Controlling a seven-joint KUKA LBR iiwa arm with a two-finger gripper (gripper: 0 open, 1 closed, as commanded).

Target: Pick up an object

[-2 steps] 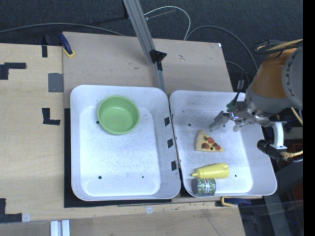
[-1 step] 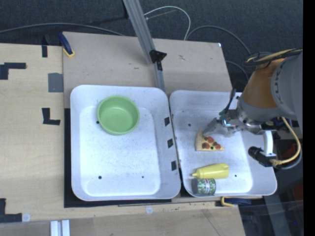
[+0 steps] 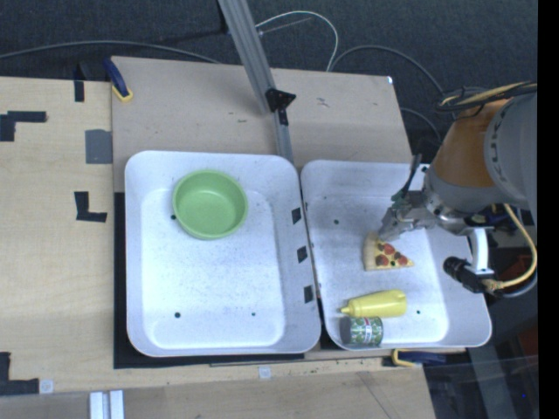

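gripper (image 3: 390, 226) low over pizza slice (image 3: 386, 255), at its tip.

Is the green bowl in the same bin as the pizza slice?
No, the green bowl sits in the left bin, while the pizza slice lies in the right bin near the gripper.

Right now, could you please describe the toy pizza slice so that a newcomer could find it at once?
Look in the right-hand white bin, the one the arm reaches into. The pizza slice lies near its middle, just under the gripper. It is a flat pale wedge with red dots, unlike the yellow mustard bottle and the small green can nearer the front edge.
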